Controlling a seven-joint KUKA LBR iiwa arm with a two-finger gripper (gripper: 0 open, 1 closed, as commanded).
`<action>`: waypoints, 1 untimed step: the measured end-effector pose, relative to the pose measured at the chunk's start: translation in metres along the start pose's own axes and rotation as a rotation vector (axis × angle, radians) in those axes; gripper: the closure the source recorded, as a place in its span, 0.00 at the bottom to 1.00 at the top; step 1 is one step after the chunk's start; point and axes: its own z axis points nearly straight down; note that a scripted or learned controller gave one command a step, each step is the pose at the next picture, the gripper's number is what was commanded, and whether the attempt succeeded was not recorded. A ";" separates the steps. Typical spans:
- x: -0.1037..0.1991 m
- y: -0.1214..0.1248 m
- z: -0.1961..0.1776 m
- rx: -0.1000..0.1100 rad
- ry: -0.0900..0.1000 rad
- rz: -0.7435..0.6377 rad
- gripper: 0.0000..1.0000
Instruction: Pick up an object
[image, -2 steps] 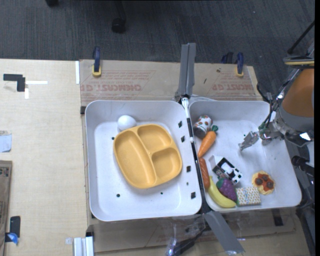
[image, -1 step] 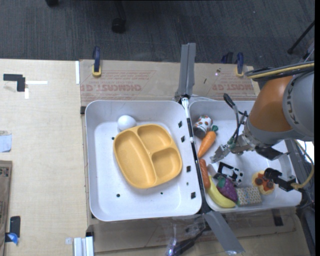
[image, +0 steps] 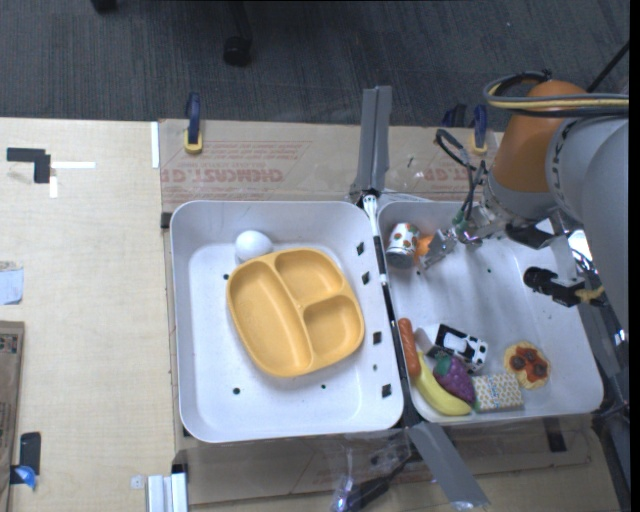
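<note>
- Nearest the camera, in my right bin's (image: 560, 405) front corner, lie a banana (image: 438, 392), purple grapes (image: 455, 378), a cracker (image: 497, 392) and a small pizza (image: 527, 364).
- The left bin (image: 190, 330) carries a yellow divided plate (image: 295, 310) and a white ball (image: 252, 243).
- Farther back, my end effector (image: 437, 249) sits low just beside a small printed cup (image: 402, 240); whether it is released or clenched I cannot tell.
- I judge this the approach: next I must straddle the cup and close.

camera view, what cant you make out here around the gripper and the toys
- Gripper: too small and dark in the camera view to tell open or shut.
- Small orange piece beside it: too small to identify.
- Banana: partly covered by the purple toy.
- White ball: lower edge hidden behind the yellow tray.
</note>
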 end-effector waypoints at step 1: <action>0.016 0.011 0.000 0.000 -0.001 -0.037 0.00</action>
